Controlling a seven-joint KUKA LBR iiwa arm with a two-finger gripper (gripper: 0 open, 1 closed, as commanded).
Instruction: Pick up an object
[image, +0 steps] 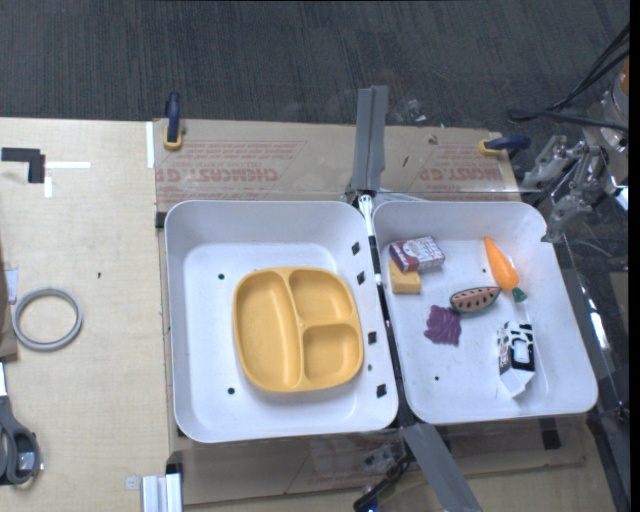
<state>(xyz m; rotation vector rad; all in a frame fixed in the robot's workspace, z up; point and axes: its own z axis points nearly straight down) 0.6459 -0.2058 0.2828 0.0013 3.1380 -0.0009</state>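
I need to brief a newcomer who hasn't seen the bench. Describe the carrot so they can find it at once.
Look in the right-hand white bin, toward its far right corner. The carrot lies there, slanted, just above the watermelon slice. It is the only bright orange, tapered piece, with a small green tip at its lower end.

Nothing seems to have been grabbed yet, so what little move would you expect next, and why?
Probably a reach in over the right bin, stopping above the toy carrot. All the small things lie in that bin, and the carrot lies nearest the right side with bare floor around it. The left bin has just a yellow divided plate.
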